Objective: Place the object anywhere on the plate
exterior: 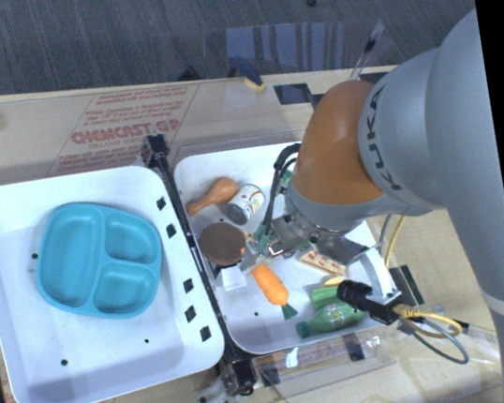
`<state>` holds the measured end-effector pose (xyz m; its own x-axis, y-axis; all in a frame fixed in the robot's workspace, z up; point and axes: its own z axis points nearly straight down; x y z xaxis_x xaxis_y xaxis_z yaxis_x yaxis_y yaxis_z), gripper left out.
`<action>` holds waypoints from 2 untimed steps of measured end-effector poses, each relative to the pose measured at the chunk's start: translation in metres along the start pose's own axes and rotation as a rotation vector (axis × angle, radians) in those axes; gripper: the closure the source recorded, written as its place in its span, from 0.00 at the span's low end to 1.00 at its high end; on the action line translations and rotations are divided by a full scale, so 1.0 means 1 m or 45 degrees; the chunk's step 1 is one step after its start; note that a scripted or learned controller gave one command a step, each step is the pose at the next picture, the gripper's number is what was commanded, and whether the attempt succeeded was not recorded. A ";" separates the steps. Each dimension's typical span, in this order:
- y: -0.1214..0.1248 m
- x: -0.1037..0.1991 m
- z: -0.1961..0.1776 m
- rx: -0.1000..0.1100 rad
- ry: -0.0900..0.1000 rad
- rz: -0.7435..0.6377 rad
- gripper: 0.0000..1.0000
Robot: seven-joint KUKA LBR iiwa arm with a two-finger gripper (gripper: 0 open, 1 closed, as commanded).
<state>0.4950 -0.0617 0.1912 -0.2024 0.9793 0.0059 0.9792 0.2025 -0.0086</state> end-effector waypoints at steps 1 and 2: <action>0.007 0.053 -0.039 -0.003 -0.002 0.543 1.00; 0.007 0.054 -0.048 0.006 0.001 0.527 1.00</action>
<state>0.4914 -0.0078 0.2399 0.2088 0.9780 0.0014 0.9779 -0.2087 -0.0153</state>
